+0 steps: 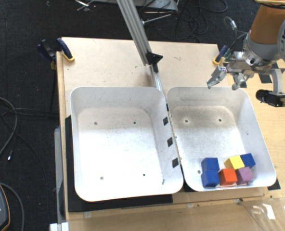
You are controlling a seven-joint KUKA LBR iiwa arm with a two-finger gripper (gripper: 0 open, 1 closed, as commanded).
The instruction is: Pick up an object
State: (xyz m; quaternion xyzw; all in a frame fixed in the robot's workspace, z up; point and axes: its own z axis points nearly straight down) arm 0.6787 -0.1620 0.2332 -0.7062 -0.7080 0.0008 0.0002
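Sitting in the near right corner of the shallow white plastic bin on the right (pixel 190 105): a tight cluster of small coloured blocks, namely a tall blue block (pixel 210 171), an orange cube (pixel 228 176), a yellow cube (pixel 236 161), a purple cube (pixel 245 175) and a smaller blue cube (pixel 248 159), all touching or almost touching and pressing against the sloped wall, probably because of sliding down there. Being packed so closely, leaving little room for fingers between them; the tall blue block at the left end looking like the easiest one to take, with a free side toward the bare floor of the bin. Hovering well apart from them, above the far rim of the same bin: the two-finger metal gripper (pixel 223 79) on the grey arm with the orange band (pixel 270 20), with jaws spread wide and holding nothing, likely waiting before going down. Lying beside, the shallow white plastic bin on the left (pixel 84 105), and both resting on the pale wooden bench (pixel 104 61).
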